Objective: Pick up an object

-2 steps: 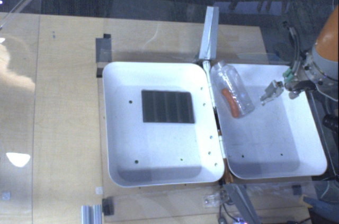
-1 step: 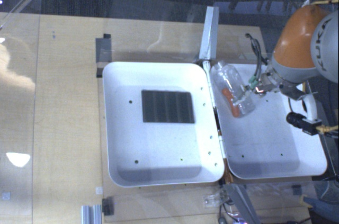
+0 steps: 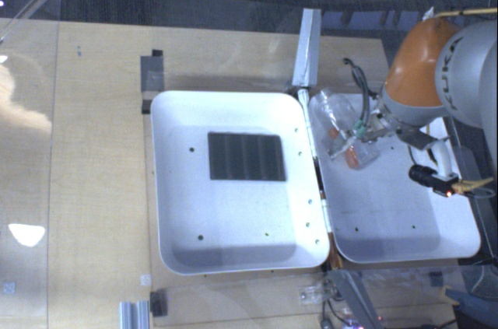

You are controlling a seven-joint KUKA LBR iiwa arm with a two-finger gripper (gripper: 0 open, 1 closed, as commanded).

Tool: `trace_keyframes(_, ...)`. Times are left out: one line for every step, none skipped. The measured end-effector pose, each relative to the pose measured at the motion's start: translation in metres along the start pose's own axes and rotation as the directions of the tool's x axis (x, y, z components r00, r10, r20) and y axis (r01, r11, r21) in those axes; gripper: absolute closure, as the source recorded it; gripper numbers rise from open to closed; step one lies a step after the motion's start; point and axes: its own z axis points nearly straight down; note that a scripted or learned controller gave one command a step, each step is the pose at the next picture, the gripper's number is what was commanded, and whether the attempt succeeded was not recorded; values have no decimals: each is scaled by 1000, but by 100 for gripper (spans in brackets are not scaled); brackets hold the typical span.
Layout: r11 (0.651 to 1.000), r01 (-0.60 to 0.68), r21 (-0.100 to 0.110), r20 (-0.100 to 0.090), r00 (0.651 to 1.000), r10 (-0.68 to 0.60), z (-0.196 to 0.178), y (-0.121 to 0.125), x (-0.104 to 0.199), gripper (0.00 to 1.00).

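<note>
In the right bin (image 3: 405, 230), toward its ten o'clock corner, lies a crumpled clear plastic bag (image 3: 342, 129) with something orange-red and a touch of green showing through it. No brand, label or writing can be read on the bag or anywhere else on the bench (image 3: 85, 187). The gripper (image 3: 364, 131) sits right at the bag's three o'clock edge, low over the bin, at the end of the grey arm (image 3: 467, 78) with its orange band (image 3: 416, 63) entering from three o'clock. Whether the gripper is spread or closed, or has any of the plastic, cannot be told: the wrist and the glare on the bag hide that. Black cables (image 3: 358, 78) loop from the wrist, and a small black part with a glowing orange tip (image 3: 436, 181) juts out at the arm's six o'clock side.

The left bin (image 3: 175, 187) holds a dark ribbed rectangular pad (image 3: 246, 156) lying flat, slightly toward twelve o'clock of its centre. A grey metal bar (image 3: 306, 47) rises from the seam between the bins at twelve o'clock.
</note>
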Motion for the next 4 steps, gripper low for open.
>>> trace_keyframes(999,44,-6,5,999,-44,4,0,-3,0)
trace_keyframes(998,-63,7,-5,998,63,-76,3,22,0)
trace_keyframes(996,-87,8,-5,996,87,3,-14,15,0)
trace_keyframes(996,-88,-1,-2,996,88,19,-23,19,0)
